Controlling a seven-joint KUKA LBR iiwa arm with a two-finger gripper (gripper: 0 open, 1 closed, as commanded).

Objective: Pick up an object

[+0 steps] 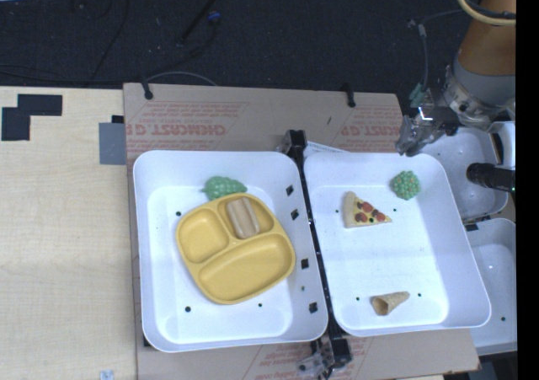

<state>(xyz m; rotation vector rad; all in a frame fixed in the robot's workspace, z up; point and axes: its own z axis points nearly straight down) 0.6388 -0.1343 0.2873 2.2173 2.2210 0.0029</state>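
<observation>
the claw (413,136) hangs at the upper right, above the right bin's (472,286) far rim; i cannot tell its opening. nearest lies a green broccoli toy (405,184), likely light, bumpy, stiff plastic; best pinched across its round middle

arm (488,24) cropped at right, claw (410,141) blurred
</observation>
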